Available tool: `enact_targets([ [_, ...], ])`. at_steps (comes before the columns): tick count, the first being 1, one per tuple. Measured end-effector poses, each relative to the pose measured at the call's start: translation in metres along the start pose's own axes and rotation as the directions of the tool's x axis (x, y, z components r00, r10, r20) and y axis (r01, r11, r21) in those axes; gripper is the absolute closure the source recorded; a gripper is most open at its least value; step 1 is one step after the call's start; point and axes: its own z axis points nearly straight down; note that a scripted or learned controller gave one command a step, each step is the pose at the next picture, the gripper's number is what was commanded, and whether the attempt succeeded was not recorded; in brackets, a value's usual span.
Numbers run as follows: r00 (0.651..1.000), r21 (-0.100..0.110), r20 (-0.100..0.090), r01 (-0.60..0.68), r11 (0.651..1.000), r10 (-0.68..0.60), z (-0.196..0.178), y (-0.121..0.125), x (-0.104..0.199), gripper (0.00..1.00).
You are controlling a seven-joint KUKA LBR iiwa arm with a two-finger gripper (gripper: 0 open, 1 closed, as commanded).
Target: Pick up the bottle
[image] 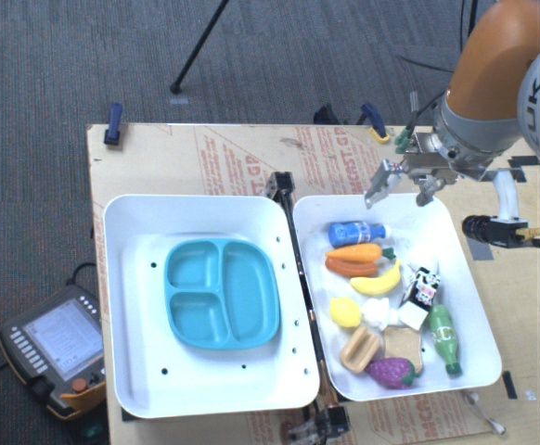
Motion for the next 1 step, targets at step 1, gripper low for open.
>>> enact_targets([
  [1,1.000,0.001,-0.001,0.002,1.000,-0.002,-0.0098,0.0004,0.0005,1.00],
])
